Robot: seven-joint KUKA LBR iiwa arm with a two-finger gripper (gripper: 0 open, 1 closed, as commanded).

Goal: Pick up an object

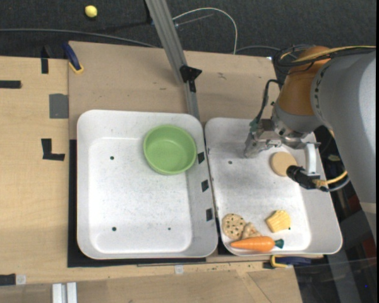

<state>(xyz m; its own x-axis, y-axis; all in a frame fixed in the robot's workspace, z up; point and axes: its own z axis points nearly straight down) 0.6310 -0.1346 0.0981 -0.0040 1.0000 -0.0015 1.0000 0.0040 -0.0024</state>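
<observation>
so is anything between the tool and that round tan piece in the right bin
Nothing visible stands between them. The tool is over the upper part of the right bin, and the round tan piece lies just to its right on bare bin floor. The cookie, cheese wedge and carrot sit at the bin's near end.

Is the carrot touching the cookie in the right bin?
Touching: the camera view shows the carrot lying against the cookie's lower edge, with no white bin floor between them.

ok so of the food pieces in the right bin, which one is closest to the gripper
The round tan disc, lying alone just right of the gripper. The cookie, yellow wedge and carrot cluster at the bin's near edge.
</observation>
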